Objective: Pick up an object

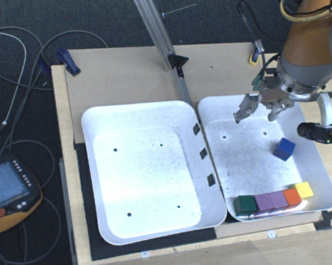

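Right bin [238, 169]: blue block [284, 148] below open, empty gripper [260, 112].

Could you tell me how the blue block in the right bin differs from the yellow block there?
The small blue cube sits alone on the open floor of the right white bin, while the small yellow cube ends a row of blocks along the near rim. The blue cube is turned at an angle; the yellow cube lines up with its orange neighbour. Both look similar in size.
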Available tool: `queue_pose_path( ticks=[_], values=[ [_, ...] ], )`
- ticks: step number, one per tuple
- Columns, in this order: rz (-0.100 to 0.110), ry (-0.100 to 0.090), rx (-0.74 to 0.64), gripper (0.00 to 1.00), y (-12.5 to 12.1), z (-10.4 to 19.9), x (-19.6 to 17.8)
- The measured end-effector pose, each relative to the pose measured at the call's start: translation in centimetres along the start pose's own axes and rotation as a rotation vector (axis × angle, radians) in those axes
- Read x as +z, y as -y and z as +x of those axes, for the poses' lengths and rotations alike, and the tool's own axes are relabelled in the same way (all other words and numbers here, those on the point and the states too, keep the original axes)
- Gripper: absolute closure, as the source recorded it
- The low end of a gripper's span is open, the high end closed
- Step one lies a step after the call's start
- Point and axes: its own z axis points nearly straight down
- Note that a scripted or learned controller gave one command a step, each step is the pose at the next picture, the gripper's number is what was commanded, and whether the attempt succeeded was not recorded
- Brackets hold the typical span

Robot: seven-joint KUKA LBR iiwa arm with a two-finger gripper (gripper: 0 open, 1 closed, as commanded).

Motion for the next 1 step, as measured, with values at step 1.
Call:
queue_pose_path(
  ticks=[1],
  values=[
    [-0.008, 0.007, 0.008, 0.00, 3.98, -8.00, -4.98]
  ],
)
